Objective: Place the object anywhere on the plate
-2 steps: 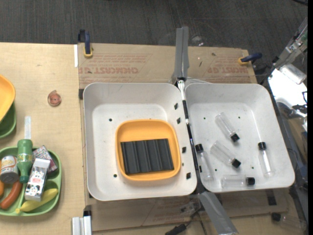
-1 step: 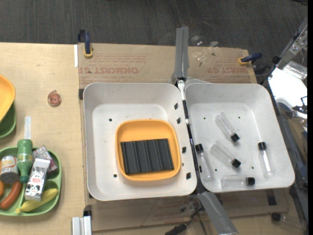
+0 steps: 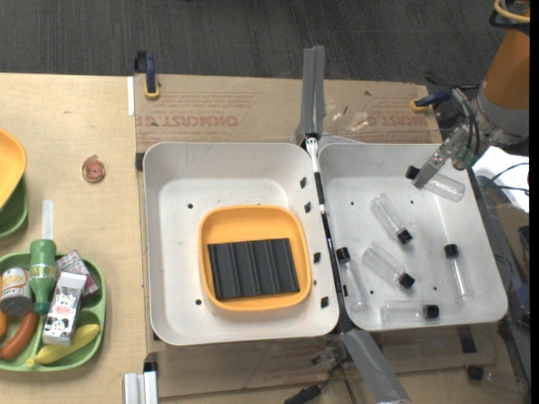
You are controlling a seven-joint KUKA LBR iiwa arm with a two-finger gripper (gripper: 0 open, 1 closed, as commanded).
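An orange plate (image 3: 253, 218) lies in the middle of the left bin (image 3: 168, 225). A black ridged slab (image 3: 254, 268) rests flat on it and covers most of its floor. My gripper (image 3: 428, 172) hangs over the far right corner of the right bin (image 3: 490, 259), well away from the plate. A clear vial with a black cap (image 3: 449, 188) lies right under the gripper tip. Whether the gripper touches this vial is not visible.
Several more clear vials with black caps lie in the right bin, such as one (image 3: 392, 220) in the middle and one (image 3: 456, 272) at the right. A green tray of toy food (image 3: 50, 310) and an orange bowl (image 3: 7, 171) sit on the bench at far left.
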